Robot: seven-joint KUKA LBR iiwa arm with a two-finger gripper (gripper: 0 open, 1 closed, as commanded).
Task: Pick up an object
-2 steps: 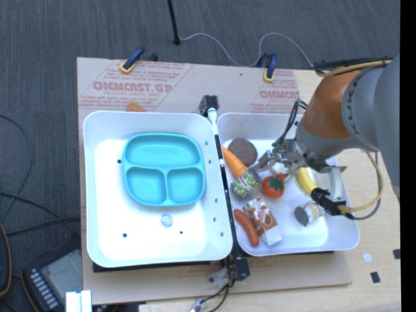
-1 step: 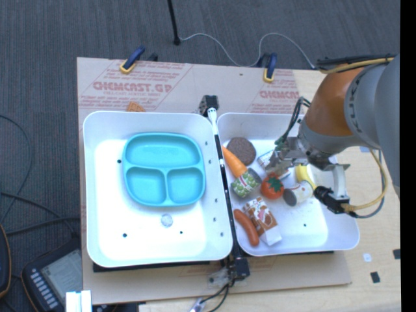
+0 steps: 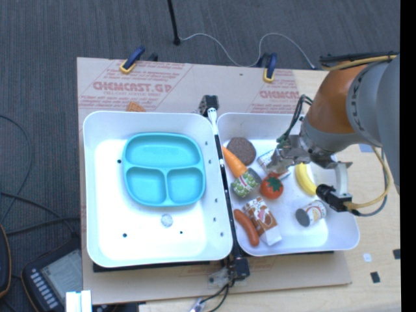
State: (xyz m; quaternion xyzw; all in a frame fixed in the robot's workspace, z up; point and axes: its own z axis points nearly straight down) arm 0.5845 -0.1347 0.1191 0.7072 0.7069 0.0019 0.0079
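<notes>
Glossy sausage [image 3: 246,227] (tube-shaped), round tomato [image 3: 272,186] beyond.

Two white bins [image 3: 97,194] are sitting side by side; one blue divided tray [image 3: 164,169] is occupying the left, while one carrot [image 3: 234,161], tomato [image 3: 272,187], banana [image 3: 305,179] and sausage [image 3: 246,227] are crowding the right.

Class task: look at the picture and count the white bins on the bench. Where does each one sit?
2. The left bin holds a blue divided plate. The right bin beside it holds the toy food, such as a banana and a tomato, with the gripper above it.
</notes>
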